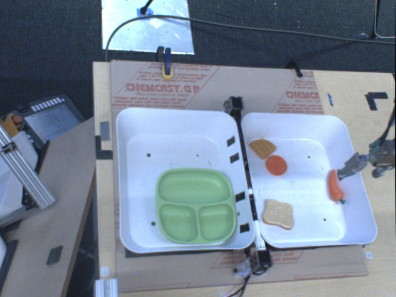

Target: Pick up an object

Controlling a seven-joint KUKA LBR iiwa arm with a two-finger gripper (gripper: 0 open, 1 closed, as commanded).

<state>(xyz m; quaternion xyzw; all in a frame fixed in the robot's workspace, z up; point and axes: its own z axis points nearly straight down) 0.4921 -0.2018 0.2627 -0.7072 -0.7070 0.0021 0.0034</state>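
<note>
The tool sits at the right bin's right wall, touching or just above the carrot; its opening cannot be told. Centre it across the carrot's narrow width before closing.

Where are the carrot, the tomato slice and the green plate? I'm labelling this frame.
carrot [335, 186]: camera view, middle of its orange body.
tomato slice [276, 165]: camera view, centre of the red disc.
green plate [166, 186]: camera view, upper left rim.
</note>
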